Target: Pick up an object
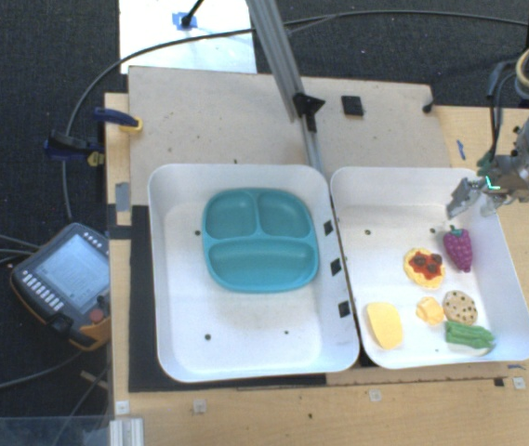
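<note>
Purple toy grapes [458, 248] lie in the right bin [385, 203], just below the gripper [469, 196]; its fingers look released, grasping nothing. Probably light, stiff plastic; pinch across the bunch's middle.

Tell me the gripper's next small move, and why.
Probably lower and shift slightly toward the purple grapes: the gripper hangs just above them at the right bin's far edge, with nothing between its fingers.
</note>
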